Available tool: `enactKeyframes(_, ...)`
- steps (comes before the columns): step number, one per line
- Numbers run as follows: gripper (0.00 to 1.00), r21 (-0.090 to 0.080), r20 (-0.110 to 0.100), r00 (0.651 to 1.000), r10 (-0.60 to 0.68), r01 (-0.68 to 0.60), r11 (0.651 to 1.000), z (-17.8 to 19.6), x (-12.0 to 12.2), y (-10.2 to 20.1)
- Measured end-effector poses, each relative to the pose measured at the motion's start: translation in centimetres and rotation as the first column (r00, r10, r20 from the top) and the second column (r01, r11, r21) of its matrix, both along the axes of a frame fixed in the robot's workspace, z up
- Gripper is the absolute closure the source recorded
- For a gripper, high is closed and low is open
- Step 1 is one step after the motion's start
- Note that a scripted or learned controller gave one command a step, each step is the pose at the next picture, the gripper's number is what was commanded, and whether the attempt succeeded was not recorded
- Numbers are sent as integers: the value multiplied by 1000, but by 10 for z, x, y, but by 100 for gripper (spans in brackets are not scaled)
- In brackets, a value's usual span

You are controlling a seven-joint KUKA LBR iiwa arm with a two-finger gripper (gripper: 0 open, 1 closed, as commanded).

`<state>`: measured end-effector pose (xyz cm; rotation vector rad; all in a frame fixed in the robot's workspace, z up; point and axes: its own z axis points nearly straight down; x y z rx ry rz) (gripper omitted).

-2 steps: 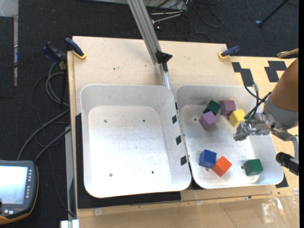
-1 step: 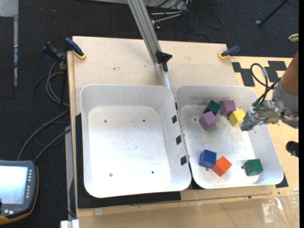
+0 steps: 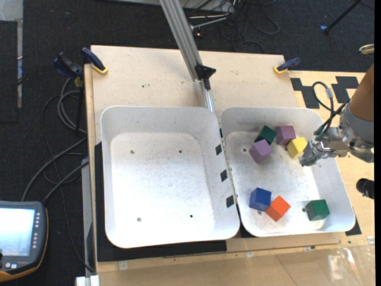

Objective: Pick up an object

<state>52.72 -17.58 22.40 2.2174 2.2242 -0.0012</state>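
The yellow cube [image 3: 296,146] sat in the upper part of the right bin [image 3: 340,186], and we judged it the likeliest thing to be picked, since it lay just beside the gripper [image 3: 311,155], to the gripper's left and a little farther up in the camera view. It was a block with no real long axis; it stood turned so that its corners, not its flat sides, faced along the bin's walls, which we thought would matter for how the gripper had to line up. The gripper hung low at the cube's right edge, possibly touching it, though we could not be sure, and we could not tell whether it was spread or pressed together; nothing showed as pinched in it. Around the yellow cube clustered a purple cube [image 3: 286,134] touching or nearly touching it above, a dark green cube [image 3: 266,134] beyond that, and a lilac cube [image 3: 260,150] well to the left. Lower in the same bin lay a blue cube [image 3: 259,198] against an orange cube [image 3: 278,208], with a green cube [image 3: 317,209] apart near the lower right corner. The left bin [image 3: 113,159] sat alongside on the surface [image 3: 155,76].
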Motion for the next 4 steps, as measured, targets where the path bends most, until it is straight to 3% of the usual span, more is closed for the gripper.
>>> enactKeyframes(4, 100, 4, 3, 1000, 5, -5, 1000, 0, 56, 236)
